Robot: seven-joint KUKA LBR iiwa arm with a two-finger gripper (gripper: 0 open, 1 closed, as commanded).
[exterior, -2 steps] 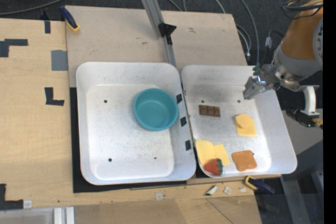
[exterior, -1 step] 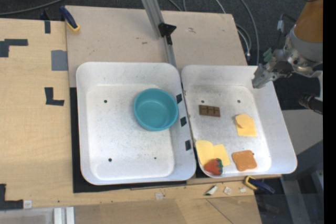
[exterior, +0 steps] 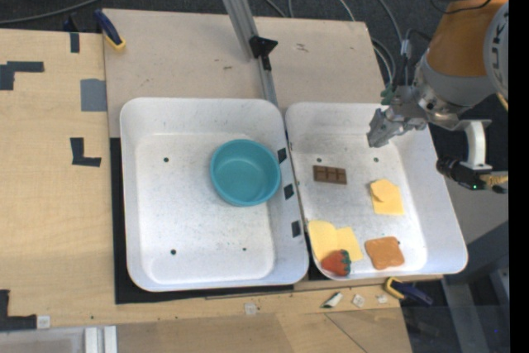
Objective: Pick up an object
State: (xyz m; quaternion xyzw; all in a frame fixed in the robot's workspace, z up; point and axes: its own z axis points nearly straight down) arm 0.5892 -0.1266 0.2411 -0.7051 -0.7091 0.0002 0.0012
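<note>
Gripper (exterior: 378, 134) poised over right bin (exterior: 430, 178), upper right of frame; finger state indeterminable. 5 items below, teal bowl (exterior: 244, 171) left.

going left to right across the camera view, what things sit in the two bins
teal bowl → strawberry → chocolate bar → orange cracker. The bowl sits in the left bin; the others lie in the right bin, with the gripper above its far end.

Open floor separates chocolate bar (exterior: 329, 174) from cheese wedge (exterior: 387, 197).
</note>
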